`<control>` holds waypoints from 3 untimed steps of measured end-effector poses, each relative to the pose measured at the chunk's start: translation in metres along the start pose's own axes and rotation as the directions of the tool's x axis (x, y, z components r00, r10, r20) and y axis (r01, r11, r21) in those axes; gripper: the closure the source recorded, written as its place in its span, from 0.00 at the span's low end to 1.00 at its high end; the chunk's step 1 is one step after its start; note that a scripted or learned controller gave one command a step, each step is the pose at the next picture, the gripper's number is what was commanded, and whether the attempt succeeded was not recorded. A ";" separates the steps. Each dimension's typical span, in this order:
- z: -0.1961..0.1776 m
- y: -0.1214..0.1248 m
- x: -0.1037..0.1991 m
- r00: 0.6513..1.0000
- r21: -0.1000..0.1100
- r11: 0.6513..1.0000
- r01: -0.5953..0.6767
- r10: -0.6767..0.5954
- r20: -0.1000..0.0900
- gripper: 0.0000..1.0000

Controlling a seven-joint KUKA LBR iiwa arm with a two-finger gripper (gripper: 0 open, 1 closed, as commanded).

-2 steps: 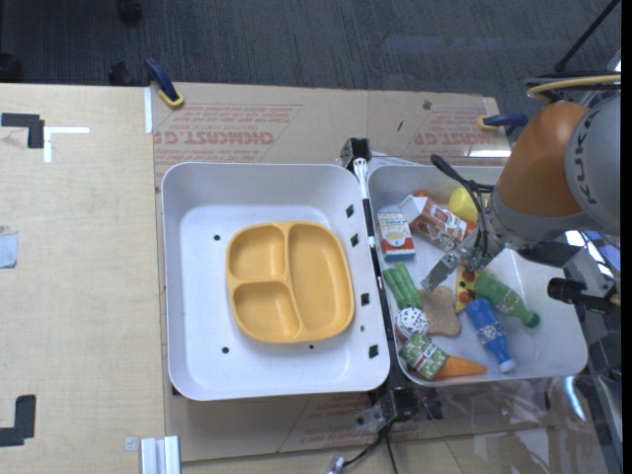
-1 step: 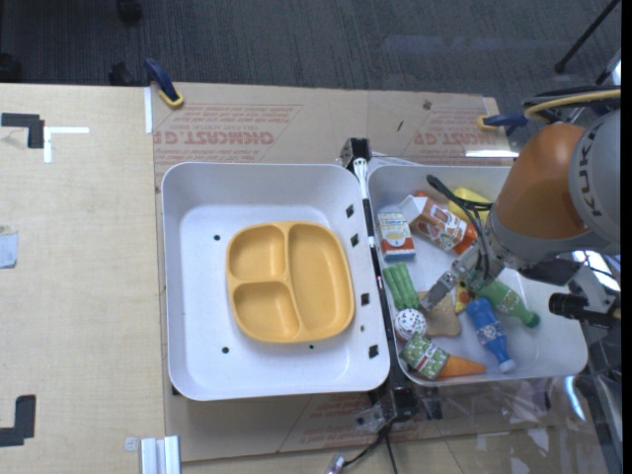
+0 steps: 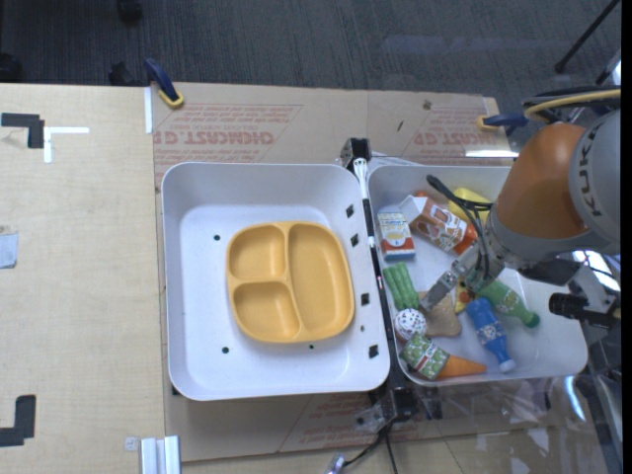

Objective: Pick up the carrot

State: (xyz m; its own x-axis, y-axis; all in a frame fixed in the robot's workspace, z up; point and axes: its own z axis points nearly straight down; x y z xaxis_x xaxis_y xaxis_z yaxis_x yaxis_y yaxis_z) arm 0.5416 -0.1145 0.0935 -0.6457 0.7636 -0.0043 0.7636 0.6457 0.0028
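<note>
Arm over the right bin, carrot lying free.

The arm reaches over the right bin; the left bin holds a yellow divided plate. The gripper has its fingers slightly apart, holding nothing. The carrot lies nearer, by the bin's near wall, apart from the fingers.

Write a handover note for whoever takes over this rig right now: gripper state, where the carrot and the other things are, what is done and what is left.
Gripper: low in the right bin, over the clutter near its middle; nothing visibly between its fingers, and open or shut is not clear.
Carrot: lying at the right bin's near edge, beside a green-labelled can, apart from the gripper.
Also in that bin: blue bottle, green bottle, small carton.
Left bin: holds a yellow divided plate.
Done: nothing yet; the carrot is not picked.
Left: move toward the near edge, grasp the carrot, lift.
</note>
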 end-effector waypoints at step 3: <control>0.000 -0.030 -0.013 0.771 0.001 0.771 -0.637 0.637 0.000 0.00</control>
State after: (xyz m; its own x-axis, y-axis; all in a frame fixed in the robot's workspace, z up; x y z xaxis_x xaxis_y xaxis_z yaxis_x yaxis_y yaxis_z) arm 0.5268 -0.1442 0.0938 -0.0116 0.9999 -0.0018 0.9999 0.0116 0.0038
